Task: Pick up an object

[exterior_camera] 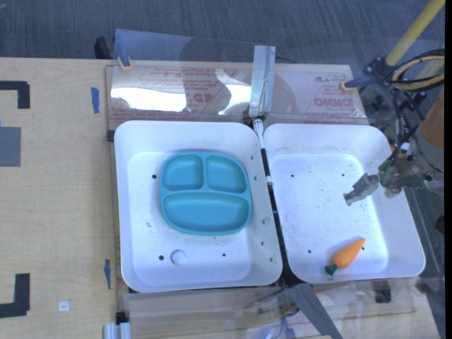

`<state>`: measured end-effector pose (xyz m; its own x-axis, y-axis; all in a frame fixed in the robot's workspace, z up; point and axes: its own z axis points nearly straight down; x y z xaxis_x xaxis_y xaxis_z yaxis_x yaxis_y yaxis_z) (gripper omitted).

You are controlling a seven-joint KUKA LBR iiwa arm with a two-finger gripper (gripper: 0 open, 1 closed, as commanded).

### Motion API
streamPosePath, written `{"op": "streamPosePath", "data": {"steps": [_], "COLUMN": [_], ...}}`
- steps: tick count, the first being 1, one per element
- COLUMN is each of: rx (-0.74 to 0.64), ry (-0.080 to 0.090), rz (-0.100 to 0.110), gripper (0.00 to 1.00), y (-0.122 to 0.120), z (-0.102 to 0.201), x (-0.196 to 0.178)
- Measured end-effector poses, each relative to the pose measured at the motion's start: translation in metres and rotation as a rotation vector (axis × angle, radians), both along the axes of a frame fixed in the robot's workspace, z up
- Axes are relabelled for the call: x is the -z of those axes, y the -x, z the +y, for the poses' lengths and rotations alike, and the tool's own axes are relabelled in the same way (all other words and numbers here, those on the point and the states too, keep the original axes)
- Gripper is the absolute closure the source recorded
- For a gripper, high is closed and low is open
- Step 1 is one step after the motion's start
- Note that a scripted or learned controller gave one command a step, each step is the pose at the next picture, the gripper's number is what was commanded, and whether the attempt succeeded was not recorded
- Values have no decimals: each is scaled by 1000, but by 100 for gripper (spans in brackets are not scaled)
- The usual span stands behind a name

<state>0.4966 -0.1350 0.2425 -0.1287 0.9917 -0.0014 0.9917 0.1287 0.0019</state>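
Gripper [355, 193] hovered over right bin [296, 147], fingers too small and blurred to judge, arm cut off at right edge, toy carrot [346, 254] lay near bin's front wall, blue plate [205, 193] sat in left bin [134, 189].

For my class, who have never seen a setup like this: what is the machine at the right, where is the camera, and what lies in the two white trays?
The camera is fixed above a bench and looks down at a slant. Two shallow white bins sit side by side. The left bin holds a blue divided plate with three compartments. The right bin holds a toy carrot near its front edge. From the right a robot arm reaches in; its gripper is the grey part over the right bin, apart from the carrot. Nothing can be seen between its jaws, so it holds nothing yet. Its job is to pick up an object.
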Motion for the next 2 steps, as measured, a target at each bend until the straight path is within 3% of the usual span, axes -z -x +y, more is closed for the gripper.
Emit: {"op": "streamPosePath", "data": {"steps": [1,2], "rx": [-41,-170], "ry": [0,1], "rz": [1,0], "gripper": [0,0], "y": [-33,-42], "z": [-13,-17], "x": [0,-6]}}
